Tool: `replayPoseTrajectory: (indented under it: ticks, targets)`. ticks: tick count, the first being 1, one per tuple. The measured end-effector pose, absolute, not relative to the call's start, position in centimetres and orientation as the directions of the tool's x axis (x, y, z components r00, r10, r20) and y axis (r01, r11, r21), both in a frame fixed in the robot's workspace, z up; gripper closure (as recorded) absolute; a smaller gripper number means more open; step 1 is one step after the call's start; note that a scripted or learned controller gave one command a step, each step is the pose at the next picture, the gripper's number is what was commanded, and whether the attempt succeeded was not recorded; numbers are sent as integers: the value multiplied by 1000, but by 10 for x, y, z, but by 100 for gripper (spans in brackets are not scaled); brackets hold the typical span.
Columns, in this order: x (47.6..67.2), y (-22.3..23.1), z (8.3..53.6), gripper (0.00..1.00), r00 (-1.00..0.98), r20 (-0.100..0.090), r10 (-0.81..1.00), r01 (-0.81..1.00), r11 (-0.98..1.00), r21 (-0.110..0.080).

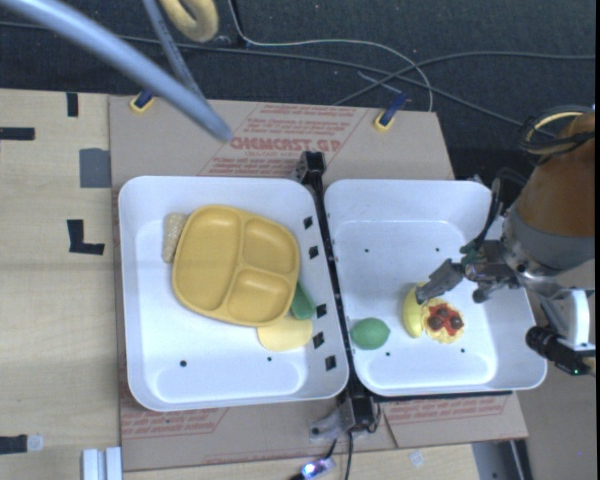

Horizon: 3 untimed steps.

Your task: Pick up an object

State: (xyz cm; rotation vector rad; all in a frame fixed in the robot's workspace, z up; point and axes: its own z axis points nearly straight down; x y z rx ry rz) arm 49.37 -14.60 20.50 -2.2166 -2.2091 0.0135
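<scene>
In the right bin (400,208) lies a yellow toy with a red patch (432,317) near the front right. A round green object (370,332) rests beside it, close to the divider. My gripper (450,283) reaches in from the right. One dark finger (438,282) slants down to the top of the yellow toy, touching or nearly touching it. The left bin (140,268) holds a yellow sectioned plate (235,265) with a pale yellow piece (285,335), a green piece (302,305) and a tan piece (171,234) showing from under its edges.
The black divider (325,268) separates the two bins. A cardboard sheet (280,133) lies under them on the wooden bench. Grey bars (110,38) and cables cross the top of the view. The arm's body (555,208) stands over the right bin's right rim.
</scene>
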Motion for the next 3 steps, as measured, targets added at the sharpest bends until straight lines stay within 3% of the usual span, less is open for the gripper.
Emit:
replayPoseTrajectory:
  ticks: [1,3]
  targets:
    - [497,-146,211,0,-1,0,1000,1000,1,-2]
    - [494,-141,124,0,-1,1,1000,1000,1,-7]
